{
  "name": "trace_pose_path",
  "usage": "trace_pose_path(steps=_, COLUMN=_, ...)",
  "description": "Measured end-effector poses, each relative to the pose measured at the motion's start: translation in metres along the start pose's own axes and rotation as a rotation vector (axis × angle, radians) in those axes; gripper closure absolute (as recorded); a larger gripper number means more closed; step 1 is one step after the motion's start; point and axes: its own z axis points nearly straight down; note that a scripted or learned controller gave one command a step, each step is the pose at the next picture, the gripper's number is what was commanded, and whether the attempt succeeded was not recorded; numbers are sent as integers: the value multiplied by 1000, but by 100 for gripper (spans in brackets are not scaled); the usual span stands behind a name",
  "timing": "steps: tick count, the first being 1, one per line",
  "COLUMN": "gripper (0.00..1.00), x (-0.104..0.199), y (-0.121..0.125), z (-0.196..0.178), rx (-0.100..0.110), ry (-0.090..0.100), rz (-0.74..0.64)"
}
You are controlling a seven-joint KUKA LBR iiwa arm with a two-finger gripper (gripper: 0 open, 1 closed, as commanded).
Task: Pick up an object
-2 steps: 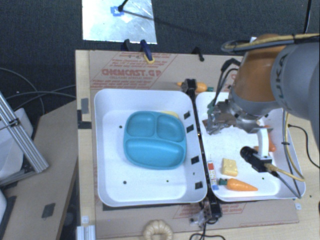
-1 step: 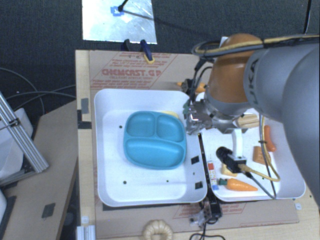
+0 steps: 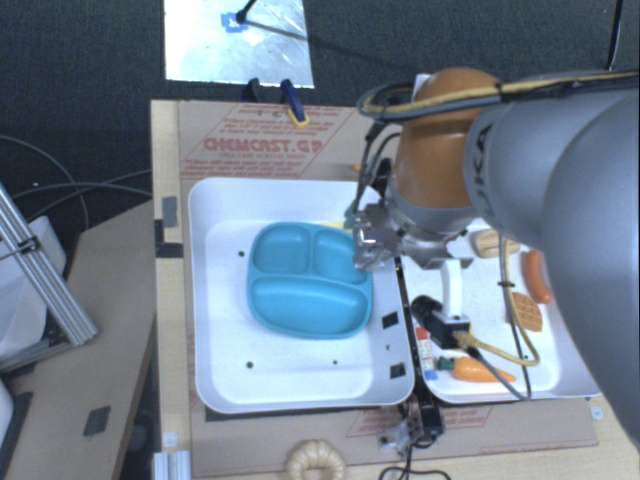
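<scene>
A blue divided plate (image 3: 305,293) lies in the left white bin (image 3: 220,298). My gripper (image 3: 368,244) hangs over the plate's right rim, close to the wall between the two bins. Nothing shows in its grasp. The right white bin (image 3: 565,363) holds a tan waffle piece (image 3: 525,311), an orange sausage (image 3: 537,274), an orange carrot (image 3: 478,371) at the front and a pale bread piece (image 3: 487,243). The grey arm and its orange band (image 3: 440,148) hide much of the right bin.
Both bins rest on a cardboard sheet (image 3: 260,143). A beige ring (image 3: 315,460) lies at the bench's front edge. A blue clamp (image 3: 293,103) and a shiny sheet (image 3: 238,28) sit at the back. Metal rails (image 3: 40,288) stand at the left.
</scene>
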Motion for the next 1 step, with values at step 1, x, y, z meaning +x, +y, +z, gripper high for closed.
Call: trace_pose_path(steps=1, gripper=100, x=-6, y=3, z=0, rx=0, ry=-1, rz=6)
